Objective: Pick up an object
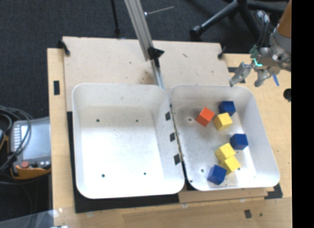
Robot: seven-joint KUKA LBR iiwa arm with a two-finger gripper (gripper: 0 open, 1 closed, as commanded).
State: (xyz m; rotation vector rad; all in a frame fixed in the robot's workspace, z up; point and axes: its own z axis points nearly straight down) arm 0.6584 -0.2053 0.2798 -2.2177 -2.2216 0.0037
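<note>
Nothing is picked yet — all seven blocks lie in the right bin (262, 139): an orange cube (205, 116), three blue cubes (226, 107) and three yellow cubes (223, 121), clustered from its far middle to its near side. The gripper (251, 75) hangs above the bin's far right rim, fingers spread wide, holding and touching nothing — the descent and grasp remain, by my reading.

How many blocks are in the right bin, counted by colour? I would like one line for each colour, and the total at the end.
Blue blocks: 3
Yellow blocks: 3
Orange blocks: 1
Total: 7, all in the right bin
</note>
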